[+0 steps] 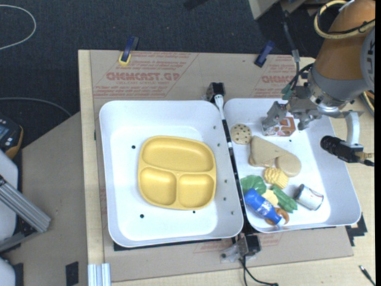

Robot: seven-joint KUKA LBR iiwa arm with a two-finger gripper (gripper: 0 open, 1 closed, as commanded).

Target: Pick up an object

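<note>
My gripper (pixel 288 122) hangs low over the back of the right bin (pixel 339 210), its fingers spread apart and open. A small red and white thing (pixel 286 126) lies on the bin floor right between them; I cannot tell whether they touch it. In front of the gripper lie a tan bread-shaped piece (pixel 272 154) and a round speckled cookie (pixel 240 133). Further forward sit a yellow corn cob (pixel 274 176), a green leafy piece (pixel 253 183), a blue bottle (pixel 261 206) and a silver can (pixel 309 197).
The left bin (pixel 119 136) holds a yellow divided plate (pixel 176 172). A raised rim between the two bins runs just left of the cookie. The arm's grey and orange body (pixel 345 46) looms over the right bin's back right corner.
</note>
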